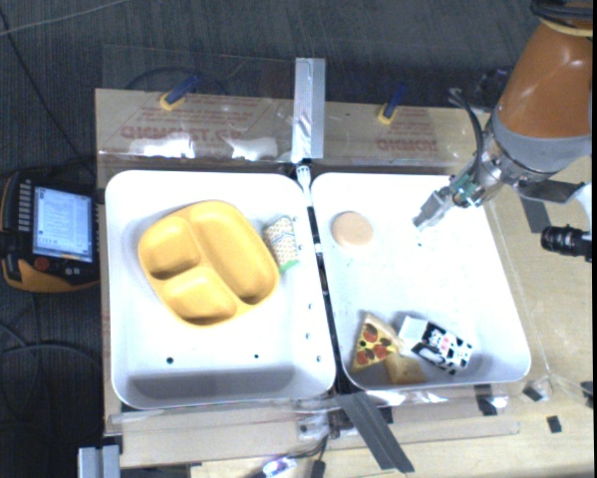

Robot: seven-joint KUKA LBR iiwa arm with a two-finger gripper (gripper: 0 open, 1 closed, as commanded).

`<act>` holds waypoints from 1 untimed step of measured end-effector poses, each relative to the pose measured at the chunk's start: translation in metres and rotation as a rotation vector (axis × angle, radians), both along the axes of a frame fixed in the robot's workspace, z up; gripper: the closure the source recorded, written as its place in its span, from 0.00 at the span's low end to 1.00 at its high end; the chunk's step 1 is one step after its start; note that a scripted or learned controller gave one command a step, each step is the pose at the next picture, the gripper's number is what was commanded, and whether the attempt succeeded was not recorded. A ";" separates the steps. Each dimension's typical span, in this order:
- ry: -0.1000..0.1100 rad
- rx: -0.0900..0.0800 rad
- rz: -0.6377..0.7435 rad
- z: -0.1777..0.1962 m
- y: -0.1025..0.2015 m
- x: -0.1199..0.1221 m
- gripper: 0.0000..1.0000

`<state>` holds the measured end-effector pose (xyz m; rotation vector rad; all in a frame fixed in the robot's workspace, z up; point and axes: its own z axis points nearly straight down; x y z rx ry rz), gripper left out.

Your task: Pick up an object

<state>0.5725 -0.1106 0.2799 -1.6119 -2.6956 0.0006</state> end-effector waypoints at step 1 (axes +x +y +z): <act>-0.002 -0.002 0.273 0.030 -0.023 -0.056 1.00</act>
